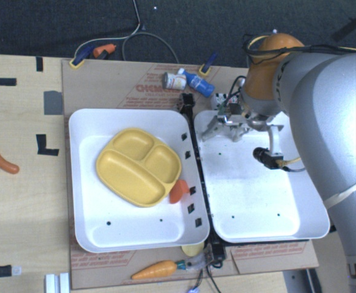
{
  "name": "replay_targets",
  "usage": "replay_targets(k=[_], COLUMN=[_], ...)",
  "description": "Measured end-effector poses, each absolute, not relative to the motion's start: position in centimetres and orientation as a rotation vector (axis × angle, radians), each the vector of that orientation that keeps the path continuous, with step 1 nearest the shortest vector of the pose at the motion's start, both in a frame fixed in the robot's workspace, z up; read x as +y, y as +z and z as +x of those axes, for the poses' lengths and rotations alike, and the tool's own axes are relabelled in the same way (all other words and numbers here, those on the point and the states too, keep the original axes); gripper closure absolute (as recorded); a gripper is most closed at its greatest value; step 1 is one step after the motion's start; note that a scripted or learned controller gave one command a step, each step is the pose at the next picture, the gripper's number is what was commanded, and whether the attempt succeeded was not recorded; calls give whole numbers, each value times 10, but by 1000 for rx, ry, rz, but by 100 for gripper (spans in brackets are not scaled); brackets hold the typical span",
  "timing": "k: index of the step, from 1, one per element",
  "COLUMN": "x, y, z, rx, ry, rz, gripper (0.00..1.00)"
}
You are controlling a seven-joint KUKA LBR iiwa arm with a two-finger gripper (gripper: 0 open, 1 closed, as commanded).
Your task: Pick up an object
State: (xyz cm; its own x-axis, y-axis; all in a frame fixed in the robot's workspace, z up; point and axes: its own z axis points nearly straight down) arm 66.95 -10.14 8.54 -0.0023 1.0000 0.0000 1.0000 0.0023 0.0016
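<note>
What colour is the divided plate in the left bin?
Yellow; the divided plate shows in the camera view.

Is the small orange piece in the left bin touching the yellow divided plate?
Touching. The camera view shows the orange piece pressed against the yellow plate at its lower right rim, no gap.

Yellow tray (138,165) in left bin (80,163); end effector (227,127) over right bin (257,218).

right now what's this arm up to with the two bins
The grey arm reaches in over the right bin, its claw near that bin's far left corner, and I see nothing held in it. The left bin holds a yellow divided plate with a small orange piece at its edge. A carrot, a sausage and a blue-and-white bottle lie outside the bins.
</note>
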Motion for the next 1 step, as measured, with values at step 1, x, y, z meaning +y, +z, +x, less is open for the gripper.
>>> replay_targets(k=[1], x=[-101], y=[96], z=[669], rx=[2223], ry=[2], rz=[2215], gripper=[100])
